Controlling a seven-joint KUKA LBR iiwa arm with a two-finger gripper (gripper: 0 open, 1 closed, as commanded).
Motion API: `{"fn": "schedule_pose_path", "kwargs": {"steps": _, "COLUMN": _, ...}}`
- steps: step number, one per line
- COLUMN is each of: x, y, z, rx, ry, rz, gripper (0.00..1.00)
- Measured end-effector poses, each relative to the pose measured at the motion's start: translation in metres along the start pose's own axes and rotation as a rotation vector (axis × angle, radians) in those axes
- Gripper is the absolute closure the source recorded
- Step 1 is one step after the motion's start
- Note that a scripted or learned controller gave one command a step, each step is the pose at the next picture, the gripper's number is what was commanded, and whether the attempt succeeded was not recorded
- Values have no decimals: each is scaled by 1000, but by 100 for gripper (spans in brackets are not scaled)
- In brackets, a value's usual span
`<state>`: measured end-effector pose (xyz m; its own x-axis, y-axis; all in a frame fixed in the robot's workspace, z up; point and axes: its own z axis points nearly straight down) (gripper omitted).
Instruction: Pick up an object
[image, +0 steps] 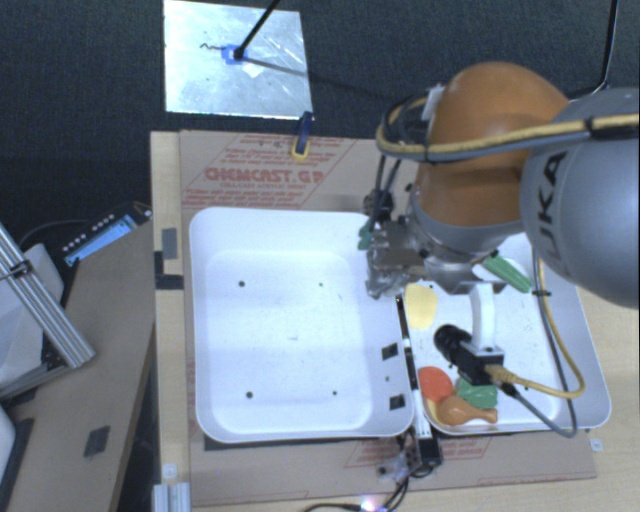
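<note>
My jaws sit mid-frame at the right shallow white plastic bin's (520, 345) left wall, can't tell if they're apart. Pale yellow flat piece (421, 305) just below.

Extras on the bench (105, 330)
A printed brown board (260, 170) is lying across it, a yellow clip (300, 150) sitting at the board's far edge, a shiny sheet (235, 60) lying beyond.
</note>
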<state>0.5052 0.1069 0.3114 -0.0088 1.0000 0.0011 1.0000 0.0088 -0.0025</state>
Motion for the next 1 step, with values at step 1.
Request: {"fn": "schedule_pose_path", "kwargs": {"steps": 1, "x": 83, "y": -18, "z": -47, "rx": -7, "ry": 3, "rz": -3, "gripper": 100}}
